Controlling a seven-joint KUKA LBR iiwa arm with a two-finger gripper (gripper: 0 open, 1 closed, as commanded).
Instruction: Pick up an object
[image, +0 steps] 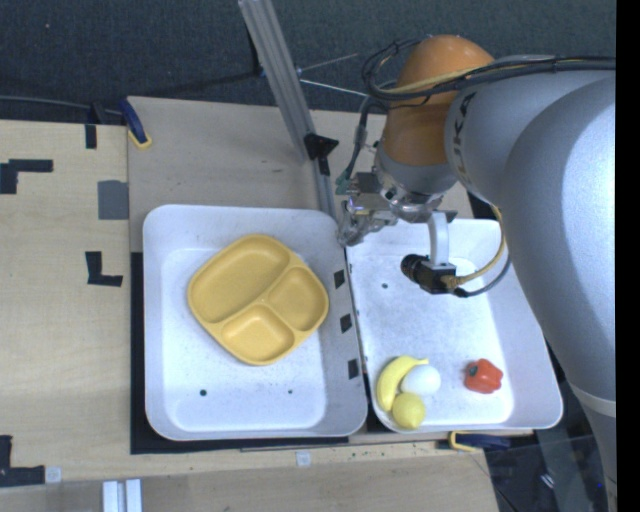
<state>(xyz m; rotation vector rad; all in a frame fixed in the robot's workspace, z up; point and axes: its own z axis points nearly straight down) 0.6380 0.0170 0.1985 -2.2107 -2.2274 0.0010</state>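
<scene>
Gripper (352, 232) at far edge between both bins, finger state indiscernible; banana (396, 376), egg (421, 380), lemon (408, 409) and red pepper (483, 375) along right bin's (450, 320) near edge; yellow plate (258, 298) in left bin (170, 380)

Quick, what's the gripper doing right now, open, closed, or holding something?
Gripper: cannot be told; it sits at the far left corner of the right bin, with nothing seen held in it.

My arm (540, 150) runs off the right edge and covers the right bin's (450, 330) far right corner. My gripper (352, 232) is too small and cluttered to read its fingers. The lemon (408, 410) overlaps the banana (396, 374), and the egg (422, 380) hides its tip.
</scene>
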